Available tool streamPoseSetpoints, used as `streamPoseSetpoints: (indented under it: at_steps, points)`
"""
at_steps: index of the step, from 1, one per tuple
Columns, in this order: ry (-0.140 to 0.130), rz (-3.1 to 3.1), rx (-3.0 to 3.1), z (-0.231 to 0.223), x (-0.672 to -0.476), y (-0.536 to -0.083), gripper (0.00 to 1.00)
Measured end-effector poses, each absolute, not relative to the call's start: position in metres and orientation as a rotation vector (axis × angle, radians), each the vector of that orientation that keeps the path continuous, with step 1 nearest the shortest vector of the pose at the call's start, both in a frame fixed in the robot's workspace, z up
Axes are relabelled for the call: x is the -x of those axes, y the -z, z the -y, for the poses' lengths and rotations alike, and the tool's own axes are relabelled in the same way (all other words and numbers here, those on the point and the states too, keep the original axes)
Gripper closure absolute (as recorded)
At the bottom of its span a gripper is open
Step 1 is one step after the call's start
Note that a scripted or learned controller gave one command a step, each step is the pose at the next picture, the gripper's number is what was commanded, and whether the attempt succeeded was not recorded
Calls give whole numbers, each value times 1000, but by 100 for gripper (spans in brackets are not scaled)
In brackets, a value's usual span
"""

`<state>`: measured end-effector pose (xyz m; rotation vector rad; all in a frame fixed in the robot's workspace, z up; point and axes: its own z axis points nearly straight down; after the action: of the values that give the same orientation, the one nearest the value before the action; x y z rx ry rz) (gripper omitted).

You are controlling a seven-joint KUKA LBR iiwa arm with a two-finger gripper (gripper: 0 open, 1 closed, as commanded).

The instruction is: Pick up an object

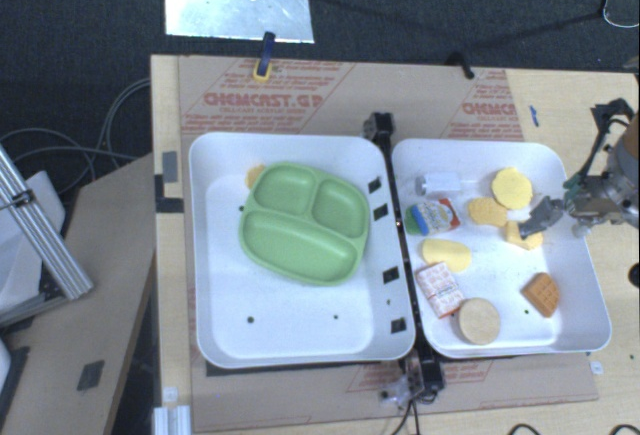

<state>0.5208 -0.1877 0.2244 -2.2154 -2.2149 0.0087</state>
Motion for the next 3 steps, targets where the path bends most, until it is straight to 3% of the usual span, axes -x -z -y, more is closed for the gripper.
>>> streamPoseSetpoints:
  at_steps: [1,2,3]
  points:
    - [1,2226,2219,187,-524,-231,0]
    - [-2,2222,2218,188,-527,-169,0]
    - [-2,2220,2218,186,-518,-111,0]
